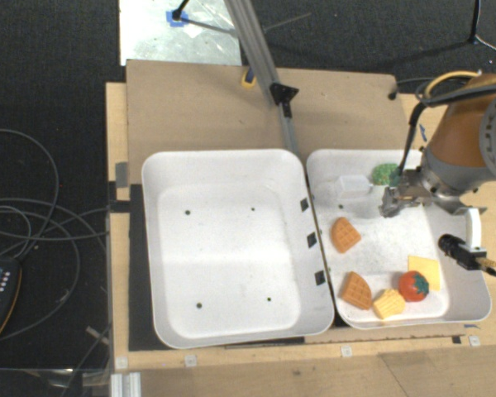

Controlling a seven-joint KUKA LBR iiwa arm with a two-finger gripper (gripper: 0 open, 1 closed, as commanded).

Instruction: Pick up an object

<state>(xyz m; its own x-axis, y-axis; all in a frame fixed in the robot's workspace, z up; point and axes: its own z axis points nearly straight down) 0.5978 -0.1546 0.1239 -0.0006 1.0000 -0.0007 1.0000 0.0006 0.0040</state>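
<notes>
My gripper (390, 205) hangs over the upper middle of the right bin (372, 160), just below a green leafy piece (384, 174). An orange waffle-like piece (345, 235) lies left of the bin's centre. Along the front of that bin sit a second orange wedge (355, 290), a yellow block (389, 303), a red tomato (413, 285) and a yellow cheese slice (425, 268). A clear, faint object (355, 185) lies left of the green piece. Nothing shows between the gripper's tips.
The left bin (161, 180) stands beside the right one, joined by black clips along the shared wall. A slanted grey pole (256, 44) crosses the back of the bench. Cables and a pendant lie on the floor at left.
</notes>
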